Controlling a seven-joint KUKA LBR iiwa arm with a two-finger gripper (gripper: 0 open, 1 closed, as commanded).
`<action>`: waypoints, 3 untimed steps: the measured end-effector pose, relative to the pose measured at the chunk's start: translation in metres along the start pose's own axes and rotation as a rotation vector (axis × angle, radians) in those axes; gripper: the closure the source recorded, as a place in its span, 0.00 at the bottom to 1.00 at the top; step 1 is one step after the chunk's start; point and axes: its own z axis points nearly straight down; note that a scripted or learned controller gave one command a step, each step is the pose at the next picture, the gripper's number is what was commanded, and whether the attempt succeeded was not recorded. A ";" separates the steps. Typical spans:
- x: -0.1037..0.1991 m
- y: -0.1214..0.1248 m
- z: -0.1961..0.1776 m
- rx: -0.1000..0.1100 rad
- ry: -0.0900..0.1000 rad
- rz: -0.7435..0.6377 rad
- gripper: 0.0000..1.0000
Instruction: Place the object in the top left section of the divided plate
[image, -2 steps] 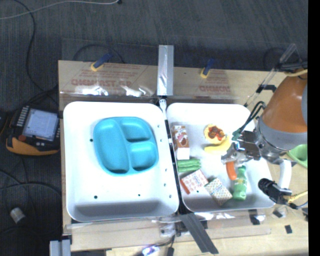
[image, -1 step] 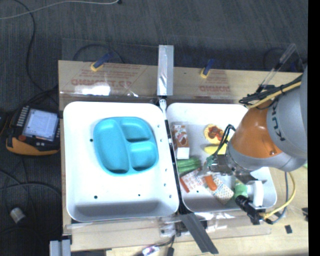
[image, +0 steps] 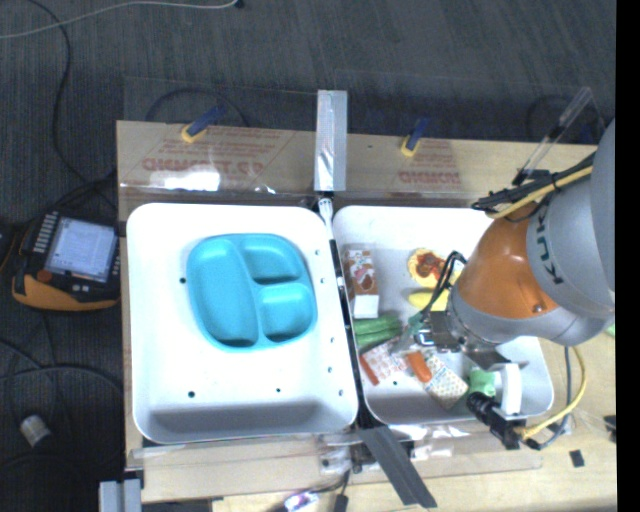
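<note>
Objects for the picking lie jumbled in the right bin (image: 540, 395): a brown packet (image: 359, 270) near its left wall, a red-and-yellow item (image: 426, 264) toward the back, a green piece (image: 375, 328) in the middle, and an orange-and-white packet (image: 437, 374) toward the front. Which of these is meant to go across cannot be told from this view. The divided plate (image: 253, 289), turquoise, sits in the left bin (image: 170, 400), well apart from the clutter, and all its compartments appear bare; the section the task names, at the plate's top left, looks like part of the long compartment on its left side. The arm's wrist, with its orange band (image: 505, 272), hangs low over the middle of the right bin, and the gripper (image: 428, 335) appears to be down among the items near the green piece and the orange-and-white packet. The step in hand seems to be the pick itself. To do it well, the gripper ought to settle on one item alone, clear of its neighbours, since they lie touching and overlapping, and a grasp that catches two would likely drop one on the way. Whether the fingers are spread or closed, and whether anything sits between them, cannot be told, because the wrist hides them.
</note>
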 end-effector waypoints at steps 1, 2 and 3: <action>-0.001 0.001 0.000 -0.003 -0.006 -0.122 1.00; -0.003 0.002 0.000 -0.004 -0.006 -0.197 1.00; -0.004 0.026 0.001 0.005 0.002 -0.213 1.00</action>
